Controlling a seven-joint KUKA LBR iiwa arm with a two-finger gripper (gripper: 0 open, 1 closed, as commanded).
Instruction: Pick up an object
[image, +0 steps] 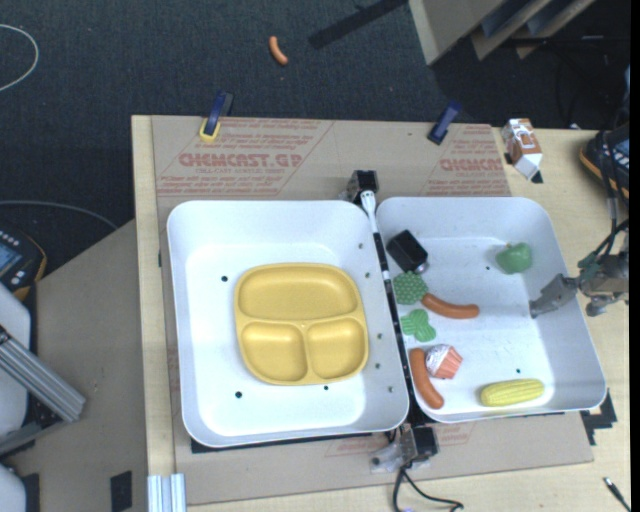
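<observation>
several small things crowd the left half of my right bin: a black block, two green leafy pieces and, two sausages and, a small red and white wrapped piece, a corn cob, and a green lump off on its own near the far wall. my claw sits at the bin's right rim with nothing in it that i can see; how far it is spread i cannot tell. the risk, as i judge it, is that a drop into that cluster nudges two things at once, or the round sausages and corn roll away from a pinch; the ones against the bin's left wall leave little space beside them. the left bin holds a yellow divided tray. both bins rest on a brown board held by clips, over dark carpet.
</observation>
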